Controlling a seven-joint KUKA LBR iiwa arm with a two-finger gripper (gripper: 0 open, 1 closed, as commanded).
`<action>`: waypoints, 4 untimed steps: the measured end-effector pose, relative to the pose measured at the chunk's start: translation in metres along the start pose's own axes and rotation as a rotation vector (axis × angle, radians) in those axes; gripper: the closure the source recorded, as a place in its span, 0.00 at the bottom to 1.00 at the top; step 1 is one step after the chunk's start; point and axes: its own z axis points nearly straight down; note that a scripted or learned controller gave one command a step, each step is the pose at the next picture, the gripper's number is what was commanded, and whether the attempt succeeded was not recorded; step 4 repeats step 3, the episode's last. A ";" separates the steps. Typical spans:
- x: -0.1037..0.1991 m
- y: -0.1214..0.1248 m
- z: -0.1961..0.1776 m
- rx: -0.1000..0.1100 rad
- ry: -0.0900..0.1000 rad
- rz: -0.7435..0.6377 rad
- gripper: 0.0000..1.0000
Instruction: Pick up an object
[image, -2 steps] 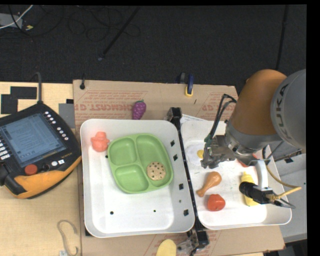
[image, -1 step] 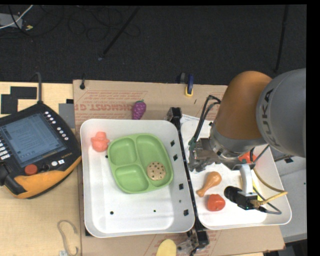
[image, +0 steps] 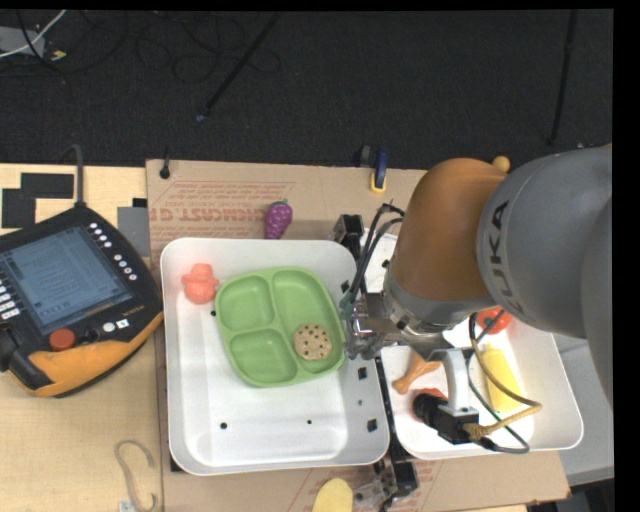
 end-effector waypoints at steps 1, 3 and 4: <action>0.015 -0.025 -0.007 0.000 -0.001 0.003 1.00; 0.007 -0.008 -0.003 -0.002 -0.002 0.004 1.00; 0.007 -0.008 -0.003 -0.002 -0.002 0.004 1.00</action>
